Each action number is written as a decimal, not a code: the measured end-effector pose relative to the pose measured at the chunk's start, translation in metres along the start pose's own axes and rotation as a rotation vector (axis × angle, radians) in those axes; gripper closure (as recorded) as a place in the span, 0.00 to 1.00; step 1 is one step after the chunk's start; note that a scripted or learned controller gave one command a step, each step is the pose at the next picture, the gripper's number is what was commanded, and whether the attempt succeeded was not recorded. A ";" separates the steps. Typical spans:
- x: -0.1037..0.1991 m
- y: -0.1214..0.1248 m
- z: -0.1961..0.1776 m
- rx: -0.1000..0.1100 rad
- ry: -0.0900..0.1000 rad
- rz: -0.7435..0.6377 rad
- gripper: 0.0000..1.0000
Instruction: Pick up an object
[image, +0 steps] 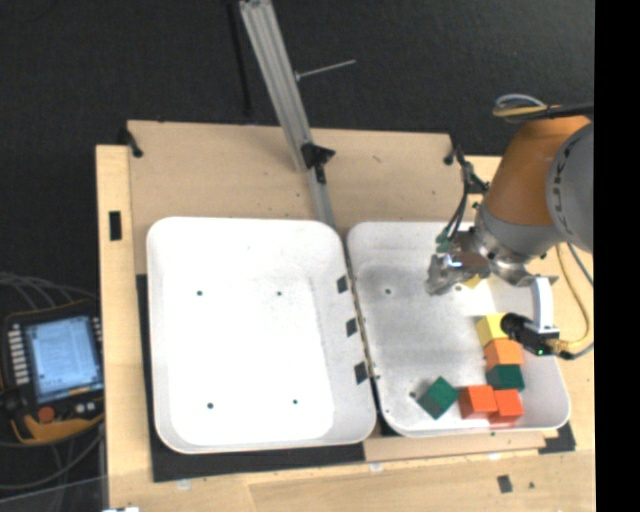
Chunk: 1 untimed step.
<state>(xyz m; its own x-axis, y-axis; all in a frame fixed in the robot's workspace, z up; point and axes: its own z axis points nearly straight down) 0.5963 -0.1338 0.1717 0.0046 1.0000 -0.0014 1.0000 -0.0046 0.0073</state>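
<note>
**Gripper hangs over the right bin, blocks crowded in the near right corner**

The grey arm with the orange band (535, 170) reaches in from the right, and its two-finger metal gripper (441, 275) hangs over the upper middle of the shallow white right-hand bin (400, 300). Nothing shows between its fingers. Whether they stand apart or together cannot be told, since they are small and blurred against the pale floor of the bin.

The things to be picked lie well apart from the gripper, along the right wall and near corner of that bin. A small yellow block (489, 327) sits highest, just beside a black part of the arm's fittings (522, 331). Below it an orange block (503, 352) touches a dark green block (506, 377), and below those an orange-red pair of blocks (489, 401) lies against the near rim. A dark green cube (436, 397), turned at an angle, rests just left of the pair, slightly apart from them.

The blocks press close to one another and to the bin wall, and the arm's own wrist and yellow cable (577, 300) overhang the upper ones.

The shallow white left-hand bin (245, 330) lies beside it, the two rims touching. A slanted grey metal pole (290, 110) rises behind the bins, and a handheld control pendant with a lit screen (55, 360) lies off the bench's left edge.
</note>
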 end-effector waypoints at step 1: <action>-0.002 0.002 -0.055 -0.001 0.000 -0.007 1.00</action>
<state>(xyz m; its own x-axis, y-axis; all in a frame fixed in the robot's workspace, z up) 0.5982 -0.1353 0.2265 -0.0024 1.0000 -0.0017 1.0000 0.0024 0.0082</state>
